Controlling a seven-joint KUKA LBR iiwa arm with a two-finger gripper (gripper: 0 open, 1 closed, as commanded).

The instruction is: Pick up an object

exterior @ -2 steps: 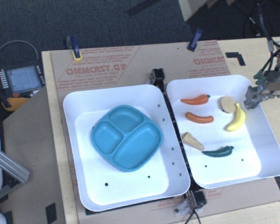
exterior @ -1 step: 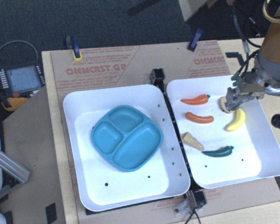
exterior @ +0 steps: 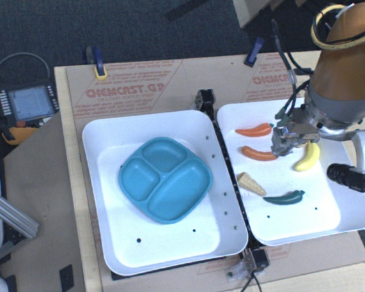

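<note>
The right bin (exterior: pixel 318 222) holds an orange-red chili (exterior: pixel 253 130) at the back, an orange carrot-like piece (exterior: pixel 257 153) below it, a yellow banana (exterior: pixel 307 157), a tan wedge (exterior: pixel 251 184) and a dark teal pepper (exterior: pixel 284 197). My gripper (exterior: pixel 285 142) hangs low over the right end of the orange piece, just left of the banana. The wrist hides its fingertips, and I see nothing clearly between them.
The left bin (exterior: pixel 102 182) holds a blue divided plate (exterior: pixel 165 178). The arm's grey body and orange band (exterior: pixel 343 49) cover the right bin's back right corner. A black fixture (exterior: pixel 352 177) juts over the right rim.
</note>
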